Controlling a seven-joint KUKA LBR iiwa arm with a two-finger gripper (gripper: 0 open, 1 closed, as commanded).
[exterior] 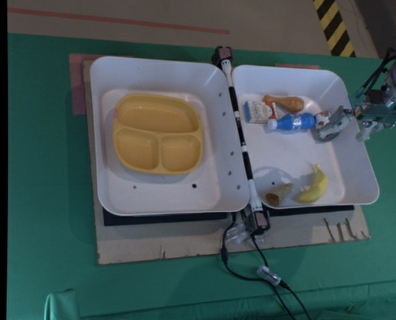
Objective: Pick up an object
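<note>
Green tabletop (51, 245) w/ 2 white bins side by side on cardboard; tan floor w/ hazard stripes at 1 o'clock. Left bin (118, 199): 1 yellow divided tray (158, 133). Right bin (358, 179): 5 items. Blue bottle (293, 122) mid-top, carton (256, 111) just beside at 9 o'clock, drumstick (285, 103) at 12, banana (315, 185) at 5, cone (278, 193) at 6. Hand (331, 127) at bin's 3 o'clock side, close to bottle cap (322, 119); can't tell if fingers apart or together, nothing visibly held.

Arm reaches in from right, low; gripper (331, 129) tilted leftward; orange band at edge.
</note>
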